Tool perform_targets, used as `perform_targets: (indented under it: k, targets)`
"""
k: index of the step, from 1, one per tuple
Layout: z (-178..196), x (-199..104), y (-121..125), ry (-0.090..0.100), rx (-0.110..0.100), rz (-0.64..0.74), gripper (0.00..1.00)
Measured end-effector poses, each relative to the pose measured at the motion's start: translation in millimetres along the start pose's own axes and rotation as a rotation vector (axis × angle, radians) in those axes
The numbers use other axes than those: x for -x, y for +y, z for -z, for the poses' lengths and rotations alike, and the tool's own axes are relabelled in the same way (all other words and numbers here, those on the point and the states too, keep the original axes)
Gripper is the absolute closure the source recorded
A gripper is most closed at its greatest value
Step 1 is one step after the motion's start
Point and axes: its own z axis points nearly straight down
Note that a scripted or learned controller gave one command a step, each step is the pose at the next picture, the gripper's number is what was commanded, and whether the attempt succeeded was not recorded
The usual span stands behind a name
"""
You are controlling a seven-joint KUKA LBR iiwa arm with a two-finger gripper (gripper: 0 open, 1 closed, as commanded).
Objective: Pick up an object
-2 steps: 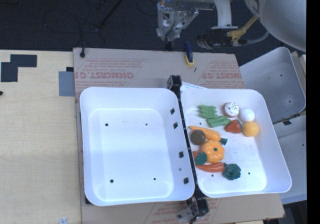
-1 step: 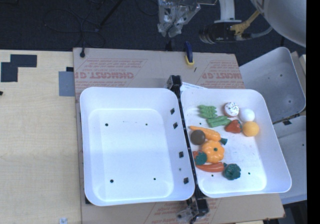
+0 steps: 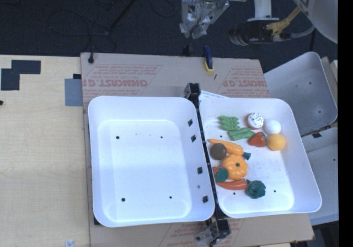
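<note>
The right bin (image 3: 298,196) holds several toy foods: green pieces (image 3: 234,127), a white speckled ball (image 3: 255,120), a white egg (image 3: 272,127), an orange ball (image 3: 276,141), a red piece (image 3: 257,140), a carrot (image 3: 227,147), a brown ball (image 3: 218,151), an orange pumpkin (image 3: 235,167), a red chili (image 3: 231,184) and dark green broccoli (image 3: 255,189). My gripper (image 3: 196,26) hangs high above the bench's far edge, well away from both bins, with nothing visibly between its fingers.
The left bin (image 3: 143,163) lies beside the right one on a cardboard sheet (image 3: 138,78). A black clip (image 3: 192,90) joins the bins at the back. A blue and yellow tool (image 3: 208,59) rests on the cardboard. A grey panel (image 3: 306,94) stands at right.
</note>
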Motion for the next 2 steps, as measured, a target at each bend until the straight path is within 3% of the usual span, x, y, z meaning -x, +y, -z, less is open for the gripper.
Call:
perform_targets:
  k: [1,2]
  targets:
    - [-186.2,-23.7,-34.4,-0.006,-0.021,0.0,1.0]
    - [-315.4,-40.5,-27.5,-0.006,-0.017,-0.002,1.0]
